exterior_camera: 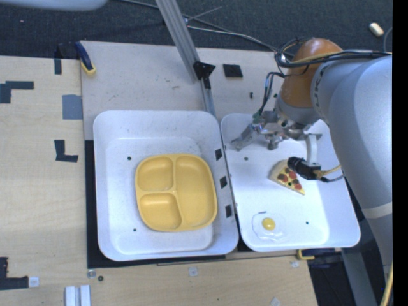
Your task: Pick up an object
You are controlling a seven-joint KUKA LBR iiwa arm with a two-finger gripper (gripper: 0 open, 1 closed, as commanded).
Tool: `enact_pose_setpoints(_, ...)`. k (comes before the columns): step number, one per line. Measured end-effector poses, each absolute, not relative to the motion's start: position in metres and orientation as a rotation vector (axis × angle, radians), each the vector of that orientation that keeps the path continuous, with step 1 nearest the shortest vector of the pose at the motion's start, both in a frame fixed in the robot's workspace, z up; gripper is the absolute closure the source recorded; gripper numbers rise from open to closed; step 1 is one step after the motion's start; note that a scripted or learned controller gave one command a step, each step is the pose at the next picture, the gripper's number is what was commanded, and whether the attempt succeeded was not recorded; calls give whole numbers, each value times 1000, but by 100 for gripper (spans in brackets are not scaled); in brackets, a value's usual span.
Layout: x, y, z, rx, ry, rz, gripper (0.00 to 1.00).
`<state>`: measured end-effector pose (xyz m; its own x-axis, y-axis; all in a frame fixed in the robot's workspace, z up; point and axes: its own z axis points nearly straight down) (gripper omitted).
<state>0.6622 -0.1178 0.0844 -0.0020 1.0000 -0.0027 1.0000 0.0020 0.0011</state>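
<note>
While the arm (357,101) reaches in from the right, the gripper (256,137) hangs over the far left part of the right bin (338,231), near the wall that meets the left bin (115,234). Spread or closed: cannot tell from this angle; it reads as a grey cluster seen from above.

Candidate objects, all lying flat on the bin floors:
- Pizza slice (287,176): about the middle of the right bin, nearer the camera than the gripper and a little to its right. Near the gripper but apart from it.
- Fried egg (268,225): same bin, close to the near wall, apart from the pizza slice.
- Yellow plate (175,193): three compartments, right way up, in the left bin, toward its near side. Well apart from the gripper.

Both bins sit side by side on the desk (38,171), pale wood with dark tape marks (64,150).
</note>
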Motion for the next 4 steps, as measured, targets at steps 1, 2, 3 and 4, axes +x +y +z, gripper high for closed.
enact_pose_setpoints(1,663,-118,97,2212,2221,-1,100)
enact_pose_setpoints(2,658,-125,150,2218,2221,3,100)
enact_pose_setpoints(3,655,-134,204,2217,2221,3,100)
enact_pose_setpoints(4,660,-142,254,2216,2221,3,100)
